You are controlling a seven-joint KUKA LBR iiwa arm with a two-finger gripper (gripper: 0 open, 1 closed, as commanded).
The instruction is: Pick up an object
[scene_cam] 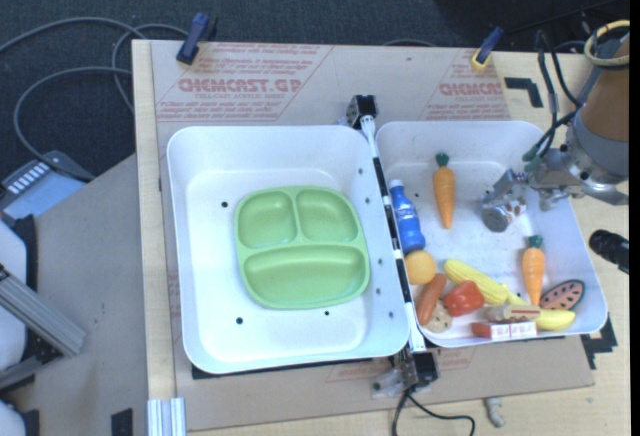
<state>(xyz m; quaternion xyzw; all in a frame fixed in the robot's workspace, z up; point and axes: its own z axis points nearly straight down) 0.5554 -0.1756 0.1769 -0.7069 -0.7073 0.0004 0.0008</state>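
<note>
My gripper point(500, 206) hangs low over the right bin point(470, 146), between two toy carrots. One carrot point(444, 188) lies to its left, another carrot point(533, 270) below it to the right. A blue bottle point(404, 216) rests along the bin's left wall. Near the front lie an orange ball point(420, 267), a corn cob point(475, 280), a red pepper point(461, 299), a sausage point(431, 298), a watermelon slice point(562, 294), a banana point(553, 320) and a small red-and-white pack point(505, 329). I see nothing between the fingers.
The left bin point(200, 224) holds a green divided plate point(300, 246). The arm point(600, 124) comes in from the right over the right bin's far corner. Clamps point(194, 37) and cables lie at the bench's back edge.
</note>
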